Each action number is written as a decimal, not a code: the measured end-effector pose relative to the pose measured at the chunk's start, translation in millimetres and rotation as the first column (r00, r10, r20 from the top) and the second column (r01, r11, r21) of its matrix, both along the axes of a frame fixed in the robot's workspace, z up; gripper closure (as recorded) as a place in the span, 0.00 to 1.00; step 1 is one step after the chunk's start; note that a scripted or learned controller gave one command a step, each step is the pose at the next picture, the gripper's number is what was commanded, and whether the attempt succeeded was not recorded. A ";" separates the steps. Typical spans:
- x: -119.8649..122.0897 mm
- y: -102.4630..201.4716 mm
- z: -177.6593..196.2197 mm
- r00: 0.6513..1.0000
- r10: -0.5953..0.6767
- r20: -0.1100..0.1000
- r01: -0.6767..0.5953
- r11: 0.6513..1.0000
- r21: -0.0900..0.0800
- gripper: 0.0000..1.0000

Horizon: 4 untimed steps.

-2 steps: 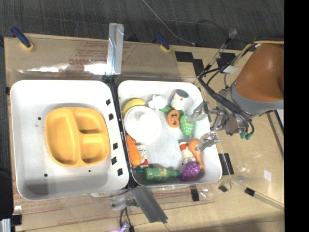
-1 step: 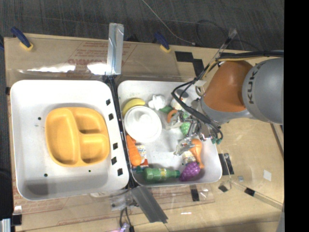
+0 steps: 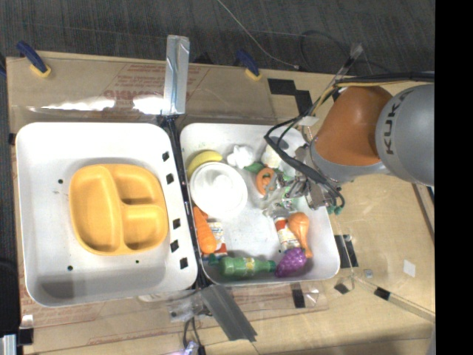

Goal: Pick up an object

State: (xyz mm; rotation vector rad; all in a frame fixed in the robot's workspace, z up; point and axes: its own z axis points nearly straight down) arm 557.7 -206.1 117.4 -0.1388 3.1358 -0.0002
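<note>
Green bottle (image 3: 240, 265) lying along near wall of right bin (image 3: 325, 261), purple grapes (image 3: 293, 260) touching its right end, gripper (image 3: 284, 191) low over clutter beyond the bottle, finger state cannot tell, white bowl (image 3: 219, 188) left of gripper, yellow divided tray (image 3: 118, 207) in left bin (image 3: 44, 161).

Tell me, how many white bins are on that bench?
2, side by side: the left bin holds a yellow divided tray; the right bin is crowded with toy food, under the gripper.

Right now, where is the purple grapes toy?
The purple grapes toy lies in the right bin, near its front right corner, between the green bottle and the orange drumstick.
</note>
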 end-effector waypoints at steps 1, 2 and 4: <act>64.4 20.0 82.6 0.973 -0.232 0.004 0.232 0.973 0.000 1.00; 41.3 33.8 124.3 0.909 -0.417 0.003 0.417 0.909 0.000 1.00; -61.0 13.1 14.2 0.659 -0.752 -0.007 0.752 0.659 -0.003 1.00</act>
